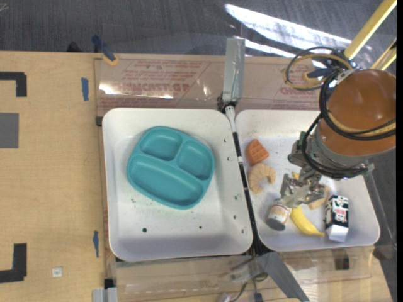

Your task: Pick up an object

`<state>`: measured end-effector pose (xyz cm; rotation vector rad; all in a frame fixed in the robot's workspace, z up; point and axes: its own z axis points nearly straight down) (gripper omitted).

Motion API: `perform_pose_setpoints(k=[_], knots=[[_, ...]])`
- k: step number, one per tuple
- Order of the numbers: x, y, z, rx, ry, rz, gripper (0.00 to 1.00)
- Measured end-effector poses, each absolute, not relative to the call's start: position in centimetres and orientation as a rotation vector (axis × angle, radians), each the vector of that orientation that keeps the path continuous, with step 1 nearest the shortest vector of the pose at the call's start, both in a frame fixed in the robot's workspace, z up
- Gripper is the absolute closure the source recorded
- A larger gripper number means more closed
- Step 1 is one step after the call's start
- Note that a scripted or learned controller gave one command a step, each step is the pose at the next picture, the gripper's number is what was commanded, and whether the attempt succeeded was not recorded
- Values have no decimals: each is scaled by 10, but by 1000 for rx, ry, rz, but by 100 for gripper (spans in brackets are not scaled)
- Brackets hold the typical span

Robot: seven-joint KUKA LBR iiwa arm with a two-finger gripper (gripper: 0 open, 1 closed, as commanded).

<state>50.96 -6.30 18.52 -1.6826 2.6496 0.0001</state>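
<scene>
The arm [352, 115] reaches in from the right, wrist pointing down over the right bin [371, 234]. Its pincer [301, 190] hangs low among the objects; how far it is open cannot be told. Just beside it lie a can [278, 215], a banana [305, 223], a carton [337, 218], a croissant [261, 175] and an orange piece [256, 150]. The left bin [119, 231] holds a teal tray [170, 166]. The tan surface [47, 168] bears both bins.

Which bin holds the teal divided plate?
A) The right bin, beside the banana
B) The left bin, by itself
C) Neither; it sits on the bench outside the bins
B: the teal divided plate lies in the left bin, while the banana lies in the right bin.
</scene>
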Motion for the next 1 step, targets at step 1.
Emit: perform_pose_setpoints(k=[1], knots=[[493,-101,152,-2144,2294,1,100]])
